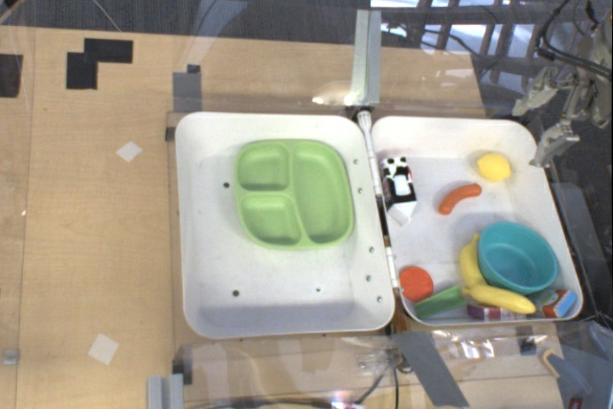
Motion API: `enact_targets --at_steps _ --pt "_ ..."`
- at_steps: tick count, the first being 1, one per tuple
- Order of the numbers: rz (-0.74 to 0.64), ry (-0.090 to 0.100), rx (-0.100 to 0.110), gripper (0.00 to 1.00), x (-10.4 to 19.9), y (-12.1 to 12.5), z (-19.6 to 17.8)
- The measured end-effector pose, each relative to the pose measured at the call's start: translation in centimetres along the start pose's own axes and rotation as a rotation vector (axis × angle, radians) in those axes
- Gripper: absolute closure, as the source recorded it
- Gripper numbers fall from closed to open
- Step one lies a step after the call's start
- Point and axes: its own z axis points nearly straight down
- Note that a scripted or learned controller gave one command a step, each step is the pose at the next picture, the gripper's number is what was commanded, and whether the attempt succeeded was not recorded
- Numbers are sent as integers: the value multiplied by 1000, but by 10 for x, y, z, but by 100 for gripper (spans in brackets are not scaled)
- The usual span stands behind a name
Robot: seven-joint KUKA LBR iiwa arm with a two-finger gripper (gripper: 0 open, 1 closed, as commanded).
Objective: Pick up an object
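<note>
Wooden bench (86,235) bears 2 white bins (206,302); black markers (96,60) at far left.

The gripper (560,124) sits at the right edge above the right bin (431,134), a tangle of grey metal and cables; its fingers are too small and cluttered to read, and the arm behind it is cut off by the frame. In the bin's near corner the teal bowl (517,256) covers part of the banana (484,287), and the banana overlaps a green item (442,302) whose shape stays unclear. Red and blue bits (563,304) by the bowl are mostly hidden, too small to name. The black-and-white toy (398,182) is too blurred to identify. Glare washes the bench's near edge
</note>
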Motion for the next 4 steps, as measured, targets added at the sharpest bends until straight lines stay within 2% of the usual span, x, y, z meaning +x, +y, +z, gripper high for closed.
enact_targets --at_steps 1,2,3,4 --pt "-81 14 -6 0 9 22 121" --pt "-142 -5 2 0 29 33 196" --pt "-121 -3 -1 0 110 69 195" --pt "-75 -5 -8 0 47 29 197"
